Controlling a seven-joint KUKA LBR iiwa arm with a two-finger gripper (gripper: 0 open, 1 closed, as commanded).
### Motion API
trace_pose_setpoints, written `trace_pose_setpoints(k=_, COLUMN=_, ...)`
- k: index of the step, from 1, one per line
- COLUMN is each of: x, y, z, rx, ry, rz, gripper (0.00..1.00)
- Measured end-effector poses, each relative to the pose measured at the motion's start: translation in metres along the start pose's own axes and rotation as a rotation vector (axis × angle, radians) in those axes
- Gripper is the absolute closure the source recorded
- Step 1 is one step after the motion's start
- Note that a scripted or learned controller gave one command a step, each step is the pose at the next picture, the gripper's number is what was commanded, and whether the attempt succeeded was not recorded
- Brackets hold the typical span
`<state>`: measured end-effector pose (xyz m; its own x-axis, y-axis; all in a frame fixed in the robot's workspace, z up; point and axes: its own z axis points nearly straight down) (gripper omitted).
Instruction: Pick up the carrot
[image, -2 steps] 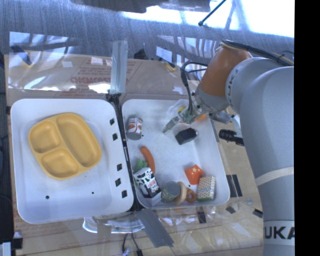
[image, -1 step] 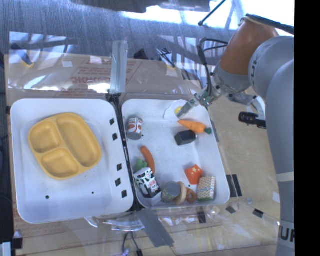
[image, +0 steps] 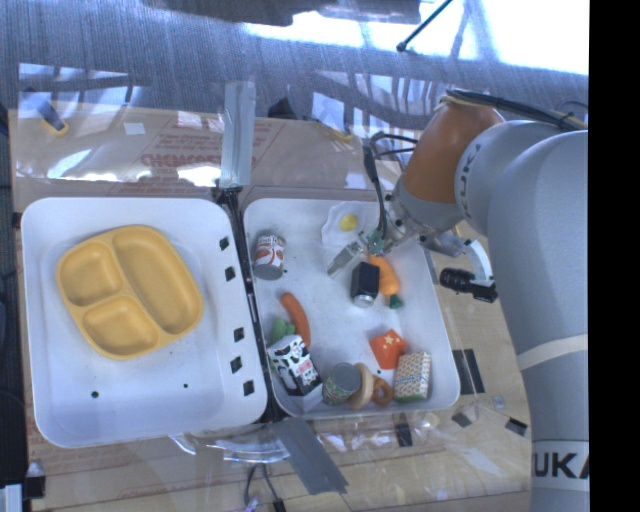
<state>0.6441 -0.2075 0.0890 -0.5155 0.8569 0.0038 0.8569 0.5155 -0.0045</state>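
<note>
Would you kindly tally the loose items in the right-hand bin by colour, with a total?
Orange or red: 3 - long orange carrot, small orange carrot, red-orange wedge
White based: 3 - fried egg toy, cow-print carton, red-and-white can
Black: 1 - black can
Grey-green: 1 - round tin
Tan or brown: 2 - pretzel ring, speckled block
Total: 10

You had a yellow divided plate (image: 128, 290) lying in the left bin (image: 60, 400). In the right bin (image: 440, 340) a fried egg (image: 345, 222) sat at the far side, a cow-patterned cup (image: 293, 362) and a sandwich piece (image: 412, 376) along the near wall.
</note>
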Motion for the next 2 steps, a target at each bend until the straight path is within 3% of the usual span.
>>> trace_pose_setpoints(k=1, x=0.032, y=-0.052, z=-0.003, rx=-0.005, ry=0.000, rz=0.166, gripper=0.00)
trace_pose_setpoints(k=2, x=0.032, y=-0.051, z=-0.013, rx=-0.005, ry=-0.001, rz=0.160, gripper=1.00)
